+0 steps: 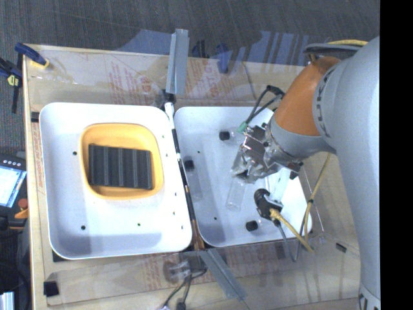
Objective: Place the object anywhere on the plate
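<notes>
The end effector (248, 166) hangs low over the right bin (206, 225), near that bin's middle and toward its right half; its metal parts are crowded together and seen from above, so whether it is released or clenched cannot be told. Just below it a clear object (235, 196), faint against the white floor, lies in the right bin, running roughly up and down; whether the end effector touches its upper end cannot be made out. A cable (290, 228) with a black fitting and a yellowish strand trails from the wrist toward the bin's lower right corner. Behind the end effector the arm (348, 121) rises to the right, its orange band just above the wrist and the grey body beyond. The left bin (64, 231) sits beside the right one, their edges meeting along the middle of the bench (97, 76). In the left bin rests the plate (119, 134), yellow with a dark ribbed centre, well apart from the object.
</notes>
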